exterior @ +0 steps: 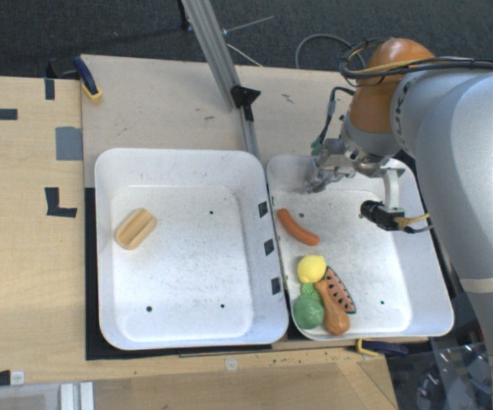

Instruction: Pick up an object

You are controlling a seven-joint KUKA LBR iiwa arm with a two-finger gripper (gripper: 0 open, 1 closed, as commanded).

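Camera view: the jaws (319,180) hang over the far end of the right bin (400,306), and whether they are spread or pressed together cannot be told; nothing is seen between them. Just nearer the camera than the jaws lies an orange sausage (297,226). Farther on toward the near rim sit a yellow lemon (311,269), a green vegetable (308,307), a watermelon slice (340,290) and a carrot (334,317), bunched together. Well to the jaws' left, in the left bin (186,314), lies a bread roll (135,228). Both bins rest on the desk (24,254).
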